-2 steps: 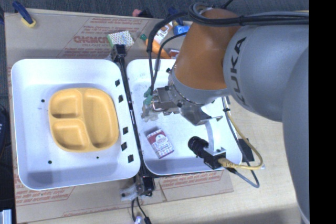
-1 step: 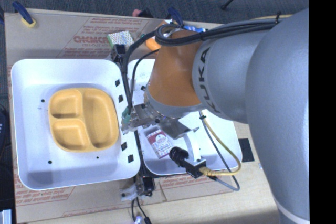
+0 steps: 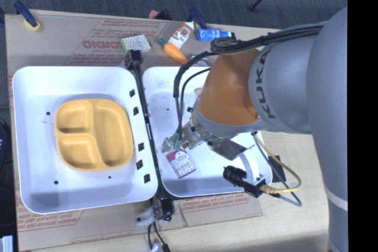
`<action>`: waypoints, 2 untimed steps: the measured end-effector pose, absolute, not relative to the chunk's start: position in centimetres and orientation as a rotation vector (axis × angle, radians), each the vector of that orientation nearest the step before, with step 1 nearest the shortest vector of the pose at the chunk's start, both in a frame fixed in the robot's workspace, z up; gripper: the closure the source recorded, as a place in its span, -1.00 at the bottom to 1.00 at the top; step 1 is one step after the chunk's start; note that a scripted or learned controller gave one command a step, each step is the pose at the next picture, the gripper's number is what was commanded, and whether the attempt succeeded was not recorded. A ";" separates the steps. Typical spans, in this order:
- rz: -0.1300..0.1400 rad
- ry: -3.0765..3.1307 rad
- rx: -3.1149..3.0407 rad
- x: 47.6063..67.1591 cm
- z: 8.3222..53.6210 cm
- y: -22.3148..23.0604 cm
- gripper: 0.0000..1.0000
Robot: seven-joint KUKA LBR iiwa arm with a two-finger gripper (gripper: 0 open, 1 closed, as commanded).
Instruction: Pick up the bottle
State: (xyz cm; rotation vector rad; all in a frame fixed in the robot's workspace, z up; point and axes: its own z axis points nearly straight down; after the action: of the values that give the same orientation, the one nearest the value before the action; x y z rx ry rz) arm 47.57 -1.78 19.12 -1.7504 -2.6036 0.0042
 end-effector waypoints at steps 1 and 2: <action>0.003 -2.331 -2.103 47.6 19.1 -0.9 1.00; 0.004 -1.913 -2.488 47.6 19.1 -2.0 1.00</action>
State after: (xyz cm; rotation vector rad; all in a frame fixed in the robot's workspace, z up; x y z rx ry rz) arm 47.58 -2.04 19.12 -2.4881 -1.9126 0.0037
